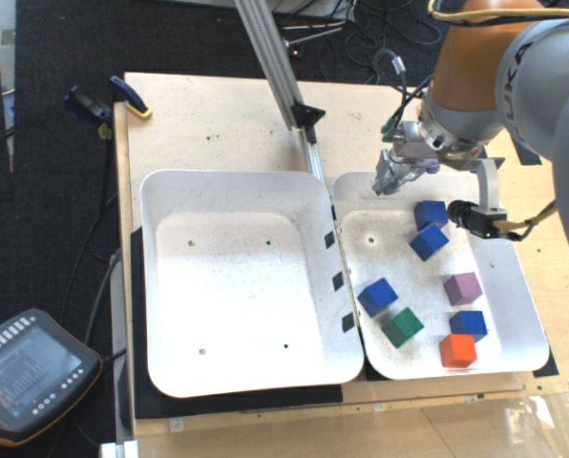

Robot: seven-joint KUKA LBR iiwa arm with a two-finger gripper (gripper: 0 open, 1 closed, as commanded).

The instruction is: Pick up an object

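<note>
Several small cubes lie in the right bin (514,284): two blue cubes (430,215) (429,242) near its far side, a purple cube (463,287), a blue cube (377,296), a green cube (402,326), another blue cube (468,323) and an orange cube (458,350) near the front. My gripper (389,181) hangs over the far left corner of the right bin, left of the far blue cubes. Nothing shows between its fingers.
The left bin (170,256) sits beside the right one. A slanted metal rail (270,51) ends at the bins' far junction. A blue and yellow clamp (122,98) lies at the bench's far left. A teach pendant (27,375) rests at lower left.
</note>
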